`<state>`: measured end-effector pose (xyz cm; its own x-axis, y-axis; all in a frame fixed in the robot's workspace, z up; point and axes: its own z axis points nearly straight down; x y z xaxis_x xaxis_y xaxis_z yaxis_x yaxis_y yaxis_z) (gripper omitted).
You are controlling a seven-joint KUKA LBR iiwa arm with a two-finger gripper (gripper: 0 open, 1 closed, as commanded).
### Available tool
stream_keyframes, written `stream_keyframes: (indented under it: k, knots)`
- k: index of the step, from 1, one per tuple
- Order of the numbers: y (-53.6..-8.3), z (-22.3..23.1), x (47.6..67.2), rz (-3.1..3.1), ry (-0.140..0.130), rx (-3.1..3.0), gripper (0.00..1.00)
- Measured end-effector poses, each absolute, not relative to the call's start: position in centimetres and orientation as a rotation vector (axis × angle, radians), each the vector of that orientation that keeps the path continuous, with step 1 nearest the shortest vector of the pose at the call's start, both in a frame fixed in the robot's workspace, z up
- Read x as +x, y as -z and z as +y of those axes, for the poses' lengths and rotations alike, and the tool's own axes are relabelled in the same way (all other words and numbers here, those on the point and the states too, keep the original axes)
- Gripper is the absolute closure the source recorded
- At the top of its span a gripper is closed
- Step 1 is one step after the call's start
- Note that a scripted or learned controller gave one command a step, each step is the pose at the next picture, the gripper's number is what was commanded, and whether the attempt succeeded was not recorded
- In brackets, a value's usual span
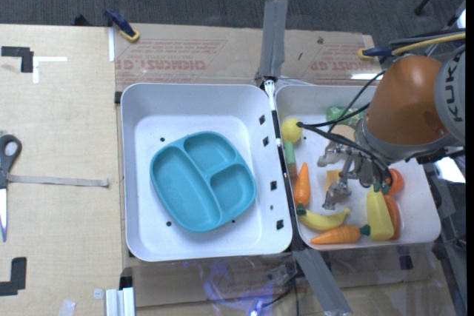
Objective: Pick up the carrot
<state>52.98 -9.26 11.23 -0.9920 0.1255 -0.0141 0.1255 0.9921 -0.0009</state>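
Note:
Two carrots lie in the right bin point(426, 229). One carrot point(302, 183) rests lengthwise along the bin's left wall. The other carrot point(337, 235) lies across the front edge, its green end toward the right. My gripper point(337, 195) hangs in the middle of this bin, just above a yellow banana point(324, 218). It is to the right of the first carrot and behind the second, touching neither. Nothing shows in its grasp.
The right bin also holds a lemon point(290, 129) at the back left, a green item point(337, 115) behind the arm, a yellow piece point(379, 214) and a red-orange one point(395, 181). The left bin point(133, 159) holds a blue divided plate point(204, 180).

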Motion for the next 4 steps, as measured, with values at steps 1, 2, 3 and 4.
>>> stream_keyframes:
  k: [1,2,3,4]
  knots:
    - [-9.2,-10.3,54.6,3.130,0.000,0.233,0.00]
    - [-10.2,-10.3,54.8,3.126,0.002,0.228,1.00]
    - [-10.2,-10.3,54.8,3.126,0.002,0.228,0.00]
    - [-9.3,-9.5,56.3,3.112,-0.001,0.401,0.00]
